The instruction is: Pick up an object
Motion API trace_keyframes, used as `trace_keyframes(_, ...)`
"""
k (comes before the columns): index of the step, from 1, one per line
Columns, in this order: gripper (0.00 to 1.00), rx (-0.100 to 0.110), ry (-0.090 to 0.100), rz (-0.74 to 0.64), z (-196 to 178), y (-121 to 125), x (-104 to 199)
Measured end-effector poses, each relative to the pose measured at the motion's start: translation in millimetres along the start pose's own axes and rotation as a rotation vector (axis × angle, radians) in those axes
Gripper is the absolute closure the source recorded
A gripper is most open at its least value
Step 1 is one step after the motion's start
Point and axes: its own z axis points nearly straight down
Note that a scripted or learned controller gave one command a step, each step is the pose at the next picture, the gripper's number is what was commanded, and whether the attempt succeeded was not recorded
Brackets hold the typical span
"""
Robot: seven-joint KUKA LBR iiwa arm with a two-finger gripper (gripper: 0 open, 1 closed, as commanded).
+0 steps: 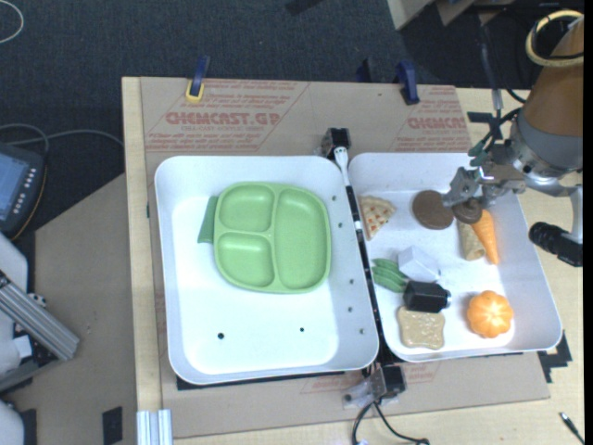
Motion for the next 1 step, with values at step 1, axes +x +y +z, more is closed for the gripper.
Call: trace_keyframes(1, 1.0, 0.005, 0.001, 0.001, -4.2, 0.7, 0.1)
